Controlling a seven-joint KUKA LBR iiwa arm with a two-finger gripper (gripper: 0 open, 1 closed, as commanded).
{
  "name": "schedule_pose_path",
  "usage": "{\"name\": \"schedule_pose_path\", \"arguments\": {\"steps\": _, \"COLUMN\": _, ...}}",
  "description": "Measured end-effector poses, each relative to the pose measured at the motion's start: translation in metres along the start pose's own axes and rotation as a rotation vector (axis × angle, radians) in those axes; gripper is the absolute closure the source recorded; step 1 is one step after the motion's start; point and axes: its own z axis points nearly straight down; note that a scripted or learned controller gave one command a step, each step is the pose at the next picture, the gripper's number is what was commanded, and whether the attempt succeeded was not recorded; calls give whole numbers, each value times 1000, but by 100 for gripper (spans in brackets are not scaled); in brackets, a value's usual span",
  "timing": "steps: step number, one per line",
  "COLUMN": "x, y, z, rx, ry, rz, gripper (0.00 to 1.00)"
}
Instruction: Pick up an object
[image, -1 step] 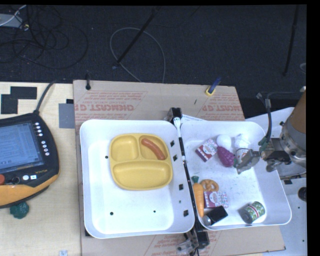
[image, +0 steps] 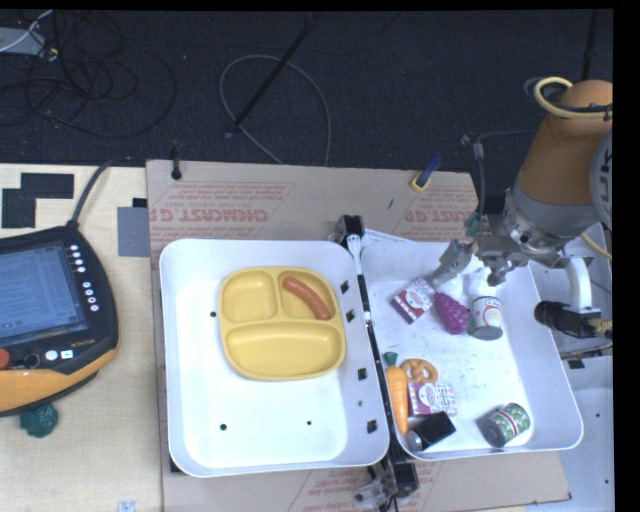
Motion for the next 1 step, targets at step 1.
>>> {"name": "schedule_pose_path", "arguments": {"steps": 1, "x": -39, "y": -7, "z": 133, "rx": -1, "ry": 1, "rz": 2, "gripper": 0}}
